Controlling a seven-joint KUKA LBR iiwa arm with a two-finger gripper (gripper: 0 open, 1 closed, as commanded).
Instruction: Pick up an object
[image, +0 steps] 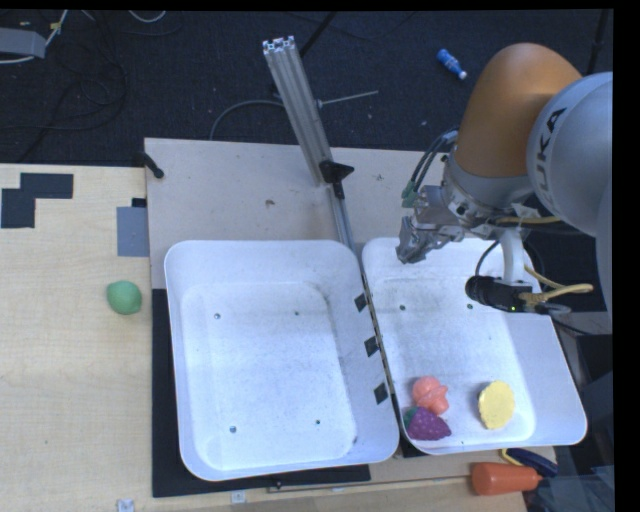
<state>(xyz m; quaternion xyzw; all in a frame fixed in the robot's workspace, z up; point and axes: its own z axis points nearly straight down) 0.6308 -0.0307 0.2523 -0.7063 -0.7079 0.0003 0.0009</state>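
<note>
**Three small toys in right bin, gripper far off at the back rim**

While the gripper (413, 250) hangs over the back left corner of the right bin (560, 370), nothing shows between its tips; jaw state can't be told from this angle, too small and dark.

Candidates, all at the front of the right bin:
- orange toy (429, 392), lumpy, touching the purple one
- purple toy (429, 426), knobbly like a grape bunch, just in front of the orange one, close to the bin's left wall
- yellow toy (497, 404), flat-ish oval, stands apart from the other two

Handling, my guess: prob. light plastic or foam play food, somewhat stiff, not fragile. Smooth skins could slip. Yellow looks the best pick: free on all sides, so fingers can straddle its narrow width. Orange + purple are crowded; a grasp there may nudge both, and the wall leaves little finger room by the purple one.

Surface: bin floors white, lightly speckled, shallow sloped walls, so a pushed thing may slide. Left bin (200, 300) sits alongside, black clips between the two.

Room: pale bench, green ball (124, 297) on it well left of the bins, orange item (504, 477) at the front edge below the right bin. Metal rail (303, 110) slants in from behind. Dark floor w/ cables beyond
</note>
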